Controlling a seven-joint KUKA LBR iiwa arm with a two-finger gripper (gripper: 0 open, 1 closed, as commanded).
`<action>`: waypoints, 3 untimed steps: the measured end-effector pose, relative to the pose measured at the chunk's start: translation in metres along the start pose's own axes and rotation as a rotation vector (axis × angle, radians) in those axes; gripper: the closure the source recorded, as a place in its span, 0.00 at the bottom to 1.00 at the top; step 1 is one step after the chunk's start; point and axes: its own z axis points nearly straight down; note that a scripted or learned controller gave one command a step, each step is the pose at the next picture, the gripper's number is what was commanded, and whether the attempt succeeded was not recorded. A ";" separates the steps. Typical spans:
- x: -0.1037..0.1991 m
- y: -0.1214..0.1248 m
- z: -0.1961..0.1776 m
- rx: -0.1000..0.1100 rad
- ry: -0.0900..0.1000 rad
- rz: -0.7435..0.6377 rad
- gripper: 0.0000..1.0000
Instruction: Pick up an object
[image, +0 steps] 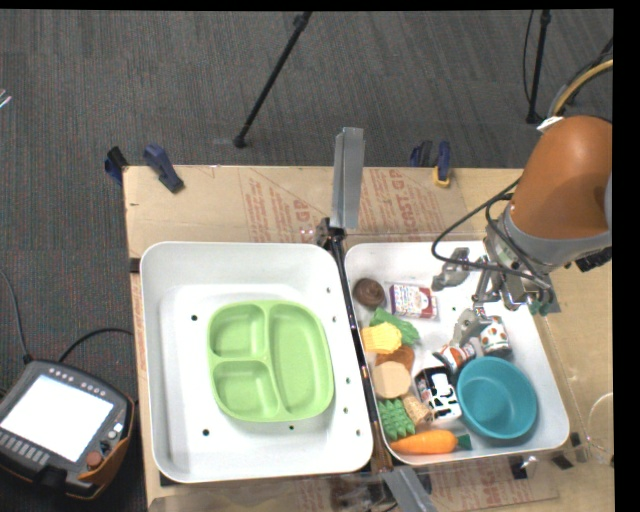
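Observation:
My gripper (476, 330) hangs low over the right bin (548, 352), just above the teal bowl (497, 400). A small brown, white and red toy (490, 338) sits right at the gripper's tip; whether it is gripped is hidden. Also in this bin lie a brown round piece (370, 292), a pink-and-white packet (412, 300), a yellow corn cob with green leaves (383, 335), a tan round piece (391, 379), a black-and-white carton (437, 390), a green toy (415, 410) and an orange carrot (425, 442).
The left bin (165, 300) holds a light green divided plate (270, 360). A grey post (348, 185) stands behind the seam between the bins. Clamps (160, 168) grip the cardboard-covered bench's far edge. A tablet (55, 425) lies on the floor at lower left.

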 end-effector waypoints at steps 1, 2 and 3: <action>0.038 0.013 0.080 0.005 -0.022 -0.111 0.00; 0.070 0.021 0.089 0.013 -0.048 -0.151 0.00; 0.051 0.043 0.098 0.005 -0.018 -0.081 0.00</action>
